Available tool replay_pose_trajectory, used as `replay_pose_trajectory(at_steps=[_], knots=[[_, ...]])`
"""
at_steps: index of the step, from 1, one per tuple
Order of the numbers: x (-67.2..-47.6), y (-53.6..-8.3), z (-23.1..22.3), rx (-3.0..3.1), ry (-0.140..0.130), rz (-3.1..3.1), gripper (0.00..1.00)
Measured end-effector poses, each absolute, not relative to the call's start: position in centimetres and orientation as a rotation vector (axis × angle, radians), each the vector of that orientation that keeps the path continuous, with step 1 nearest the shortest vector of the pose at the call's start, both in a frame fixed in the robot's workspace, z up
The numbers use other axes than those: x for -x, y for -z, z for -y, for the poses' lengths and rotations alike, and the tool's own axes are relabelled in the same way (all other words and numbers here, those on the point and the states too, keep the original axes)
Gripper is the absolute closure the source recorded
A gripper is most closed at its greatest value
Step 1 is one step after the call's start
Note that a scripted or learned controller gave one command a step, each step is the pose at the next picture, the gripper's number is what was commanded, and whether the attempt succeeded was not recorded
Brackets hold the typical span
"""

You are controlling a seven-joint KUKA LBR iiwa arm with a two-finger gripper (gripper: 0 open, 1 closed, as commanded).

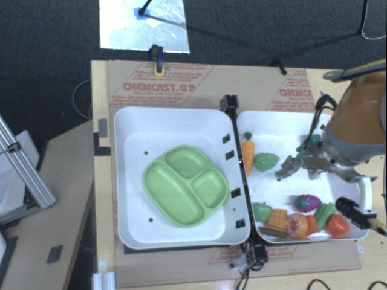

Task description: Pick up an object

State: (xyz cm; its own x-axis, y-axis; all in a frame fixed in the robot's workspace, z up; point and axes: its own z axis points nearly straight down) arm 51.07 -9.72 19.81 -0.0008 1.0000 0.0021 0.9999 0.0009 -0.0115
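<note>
My gripper (285,169) hangs low over the middle of the right bin (284,135), reaching in from the right. Nothing shows in its grasp. Just left of it lies a green leafy toy vegetable (266,161), with an orange carrot (248,148) beside that at the bin's left wall. Below the gripper sits a purple toy (308,202). Along the bin's front edge lie a green pepper (262,210), a waffle-like piece (276,220), a donut (296,225), a green pod (325,214) and a red tomato (337,225).
The left bin (139,125) holds a light green divided plate (184,185). A black divider with clips (237,156) runs between the bins. The grey and orange arm (363,119) covers the right bin's far right side.
</note>
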Motion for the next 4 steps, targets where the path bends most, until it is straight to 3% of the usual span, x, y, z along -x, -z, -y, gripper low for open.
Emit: replay_pose_trajectory(at_steps=[1, 2, 4], knots=[[-51.4, -20.4, 9.7, 2.217, 0.001, 2.225, 0.00], [-50.5, -15.7, 9.9, 2.218, -0.003, 2.220, 0.00], [-51.3, -8.3, 10.2, 2.218, -0.001, 2.221, 0.00]])
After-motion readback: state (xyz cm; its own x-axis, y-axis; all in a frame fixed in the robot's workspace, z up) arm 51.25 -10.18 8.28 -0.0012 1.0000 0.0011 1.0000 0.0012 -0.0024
